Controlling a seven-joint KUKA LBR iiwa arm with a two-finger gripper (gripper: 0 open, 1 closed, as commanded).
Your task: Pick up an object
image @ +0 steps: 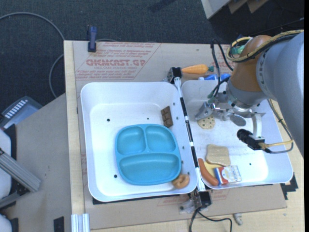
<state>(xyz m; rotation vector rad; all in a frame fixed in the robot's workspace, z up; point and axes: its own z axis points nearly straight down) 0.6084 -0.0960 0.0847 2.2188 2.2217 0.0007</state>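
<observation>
Nearest the camera, a hot dog (207, 172) lies in the right bin (275, 175). Jaws (206, 111), spread narrow and holding nothing, hover directly above the cracker (207, 123), in the same bin.

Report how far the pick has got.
Done: the arm is over the right bin, its gripper low by the cookie. In hand: nothing that I can see. Left: grasp and lift. The cookie, bread and hot dog lie on the bin floor.
</observation>
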